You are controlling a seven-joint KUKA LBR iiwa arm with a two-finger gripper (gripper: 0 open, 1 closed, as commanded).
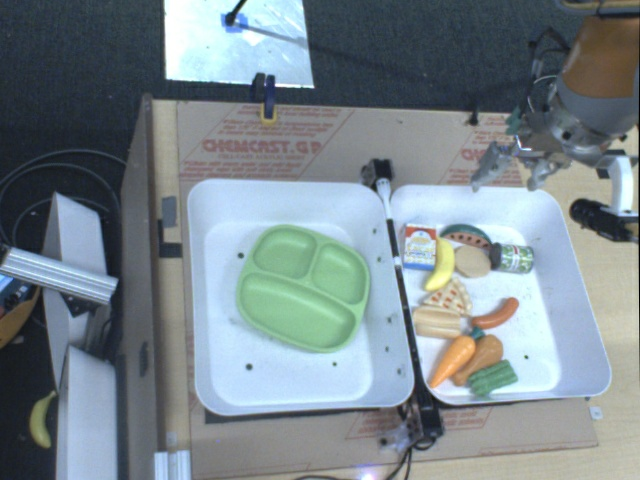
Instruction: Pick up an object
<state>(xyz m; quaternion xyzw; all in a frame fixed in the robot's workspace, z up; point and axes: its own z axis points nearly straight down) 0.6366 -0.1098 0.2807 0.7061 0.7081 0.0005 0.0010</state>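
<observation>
Brown board (300, 138) under two white bins (215, 298), dark carpet (80, 58) around.

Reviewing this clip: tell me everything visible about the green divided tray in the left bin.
The green divided tray is a pale green, matte, plastic-looking dish with rounded corners and a raised rim. It has three compartments: two smaller ones along its far side and one long one along the near side, all bare. It lies flat and upright, turned at a slight angle, roughly in the middle of the left bin. It rests on the bin floor, apart from the walls. The pincer is far off, above the right bin's far edge.
</observation>
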